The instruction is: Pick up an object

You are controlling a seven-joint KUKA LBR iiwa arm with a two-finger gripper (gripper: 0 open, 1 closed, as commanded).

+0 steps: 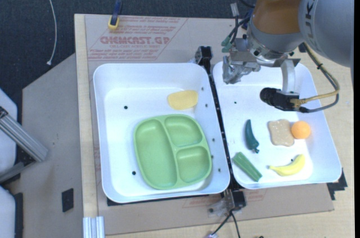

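My gripper (233, 72) hangs over the far left corner of the right bin (326, 166), open, with nothing between its fingers. Toward the near side of that bin lie a dark teal pepper (251, 135), a green stick-shaped piece (246, 166), a yellow banana (288, 166), a tan slice of bread (280, 133) and an orange ball (301, 130). All of them are well clear of the gripper. In the left bin (104, 119) a pale yellow piece (183, 99) rests beside a green divided plate (171, 149).
The grey and orange arm (284, 0) looms over the back of the right bin. A black part on a cable (278, 97) hangs from it above the bin floor. A raised divider (216, 113) separates the bins. A blue and yellow clip (115, 14) sits at the board's far edge.
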